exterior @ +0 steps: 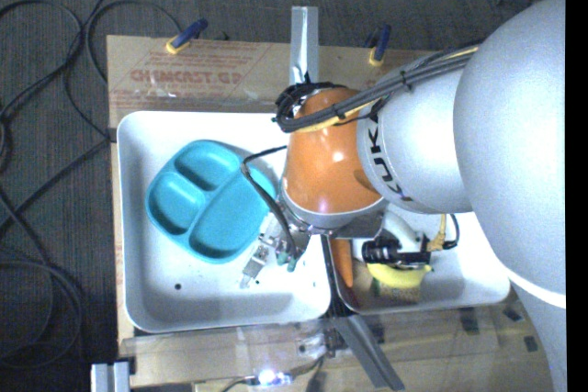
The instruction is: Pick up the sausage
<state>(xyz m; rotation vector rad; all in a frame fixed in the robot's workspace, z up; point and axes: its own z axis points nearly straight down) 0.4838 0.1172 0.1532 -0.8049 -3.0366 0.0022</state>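
While the arm [441, 151] hogs most of the right half of the frame, the gripper [266, 257] pokes out from under the orange band [326, 161] and hangs low in the left bin [133, 289], just below the lower-right corner of the blue divided plate [207, 197]. Honestly can't tell whether the fingers are apart or together, it's a small blurry tangle of metal and teal bits down there, and I can't make out anything between them. There's bare white floor along the bottom and left edge of that bin, so decent room there; the gripper sits close to the wall shared with the right bin [487, 289]. An orange-brown strip [342, 262] just right of that wall, lower centre, could be the sausage, but it's mostly covered by the wrist so I'm not sure. Next to it sits something yellow [400, 275], half hidden too. Most of the right bin is buried under the arm.
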